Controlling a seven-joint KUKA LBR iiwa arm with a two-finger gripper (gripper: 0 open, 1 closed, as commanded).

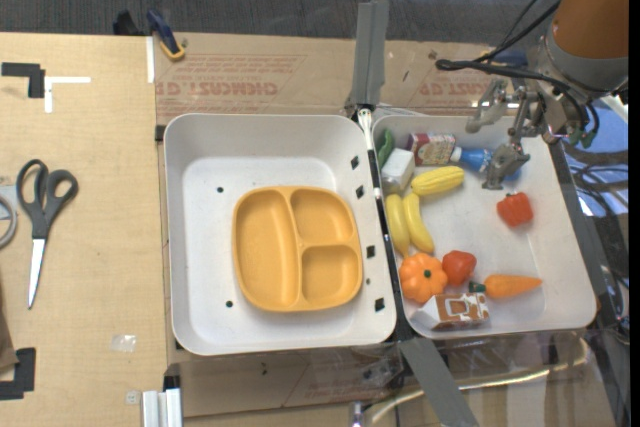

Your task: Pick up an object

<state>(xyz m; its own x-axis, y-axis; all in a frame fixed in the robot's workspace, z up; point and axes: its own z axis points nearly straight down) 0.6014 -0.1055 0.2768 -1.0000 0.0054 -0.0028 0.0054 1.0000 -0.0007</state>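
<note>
The jaws (503,158) hang over the right bin (560,245), state unclear; a red pepper (514,209) lies just below them.

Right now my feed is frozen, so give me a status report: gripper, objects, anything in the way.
Gripper above right bin, nothing seen between fingers. Blue object just left of it, red pepper below. Nothing blocking.

An orange band tops a grey wrist; black cables loop beside it, above the bare-metal claw (503,158).
</note>
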